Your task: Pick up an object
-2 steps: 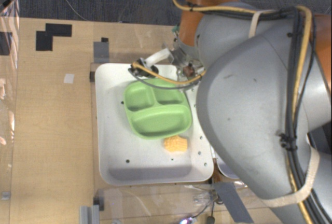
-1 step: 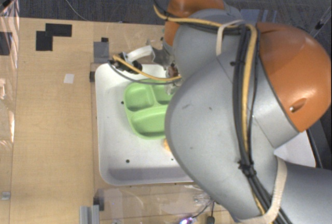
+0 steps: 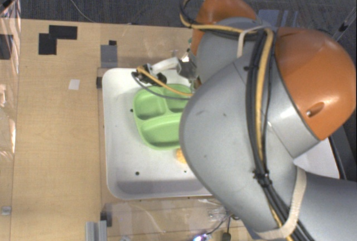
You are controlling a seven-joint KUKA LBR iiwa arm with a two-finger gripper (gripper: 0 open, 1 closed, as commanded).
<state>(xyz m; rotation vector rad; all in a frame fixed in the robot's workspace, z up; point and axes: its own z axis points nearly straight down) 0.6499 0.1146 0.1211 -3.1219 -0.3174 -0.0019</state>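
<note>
On the left, the wooden worktop (image 3: 50, 139) carries black angular marks (image 3: 56, 39) near its far edge. Next comes a white bin (image 3: 114, 139), and in it lies a green tray (image 3: 159, 120) with compartments, flat on the bin floor toward the far right part. A small orange thing (image 3: 180, 155) peeks out just beside the tray's near edge, half hidden under the arm. The tool (image 3: 184, 67) sits at the bin's far rim, just above the tray; whether it is open or closed I cannot tell. The big grey and orange arm (image 3: 251, 139) covers everything to the right.
</note>
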